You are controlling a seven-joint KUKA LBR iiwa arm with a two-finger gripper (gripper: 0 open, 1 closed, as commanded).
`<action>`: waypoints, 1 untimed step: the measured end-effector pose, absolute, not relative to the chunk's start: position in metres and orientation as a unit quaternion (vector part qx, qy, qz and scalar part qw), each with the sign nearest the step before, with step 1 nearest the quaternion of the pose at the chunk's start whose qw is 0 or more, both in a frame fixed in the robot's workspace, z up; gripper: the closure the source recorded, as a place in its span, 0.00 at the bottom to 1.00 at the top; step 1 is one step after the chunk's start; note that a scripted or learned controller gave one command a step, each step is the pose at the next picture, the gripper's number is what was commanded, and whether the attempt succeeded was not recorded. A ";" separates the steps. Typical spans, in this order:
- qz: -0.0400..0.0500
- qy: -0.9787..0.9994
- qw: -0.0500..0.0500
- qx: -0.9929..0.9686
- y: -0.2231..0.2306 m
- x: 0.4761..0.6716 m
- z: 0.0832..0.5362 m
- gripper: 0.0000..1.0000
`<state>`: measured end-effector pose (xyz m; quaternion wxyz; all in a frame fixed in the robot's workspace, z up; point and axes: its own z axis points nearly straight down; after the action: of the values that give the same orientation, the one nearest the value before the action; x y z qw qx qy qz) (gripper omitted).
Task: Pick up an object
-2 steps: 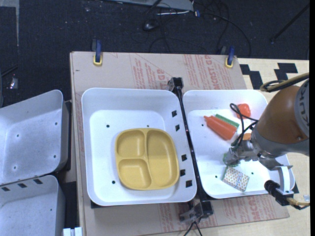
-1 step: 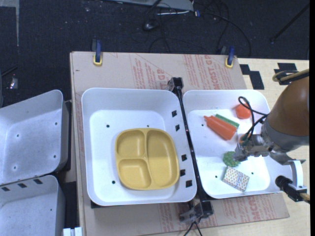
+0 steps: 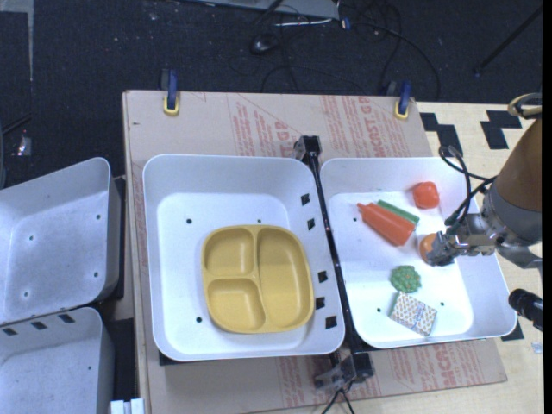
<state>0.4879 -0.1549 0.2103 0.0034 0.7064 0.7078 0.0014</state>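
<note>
While the arm reaches in from the right, its gripper sits low in the right bin, right at a small orange object near the bin's right wall. Whether the gripper is spread, pressed together or actually pinching that piece I cannot tell; the dark gripper body covers that side of it, and only a rounded orange sliver shows at the gripper's left.

That orange piece looks like the thing being gone for. Judging by its look, it is a small toy food item, light, rounded and probably smooth plastic, so it could squirt out sideways if pinched off-centre. Taking it across its widest part, low down, seems safest.

Other candidates lie close by. A toy carrot lies slanted in the middle of the bin with a green strip touching its upper side; long and stiff, it would take best across its narrow width near the middle. A red piece sits apart towards the back, round and likely slippery. A green broccoli-like lump sits just below the gripper, bumpy enough to give some hold. Just beside it, nearer the front, lies a small patterned packet, flat, hard to get under.

The left bin holds a yellow divided plate, broad and shallow, awkward for this gripper except at its rim.
</note>
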 end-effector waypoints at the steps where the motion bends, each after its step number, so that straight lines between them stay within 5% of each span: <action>1: 0.001 0.708 0.003 0.706 -0.155 0.490 0.260 1.00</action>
<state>0.4896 -0.1552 0.2601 0.0031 0.7060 0.7082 0.0013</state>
